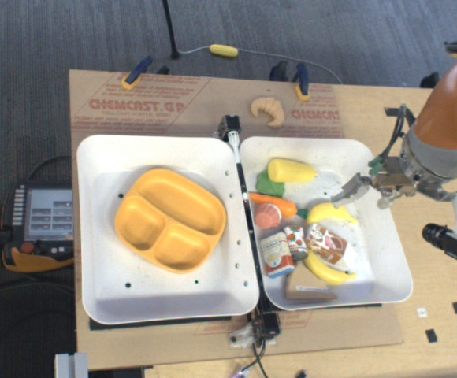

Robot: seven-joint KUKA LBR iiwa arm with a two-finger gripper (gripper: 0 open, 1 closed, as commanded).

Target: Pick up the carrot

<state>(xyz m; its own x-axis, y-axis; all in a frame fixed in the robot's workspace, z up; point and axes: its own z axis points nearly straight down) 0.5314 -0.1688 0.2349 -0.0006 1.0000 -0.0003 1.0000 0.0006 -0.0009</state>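
The carrot [274,204] is a short orange piece lying along the left wall of the right bin [386,290], with a green piece [269,185] just behind it. My gripper [362,198] hovers over the bin's right half, well to the right of the carrot and above a banana [328,213]. Its two fingers [345,192] are spread, open, with nothing between them.
Around the carrot lie a yellow corn cob [291,170], a red-and-white can [267,218], a small carton [276,254], a snack packet [328,243] and a brown box [307,290]. The left bin [102,290] holds a yellow divided plate [171,218]. A croissant [269,109] lies on the bench behind.
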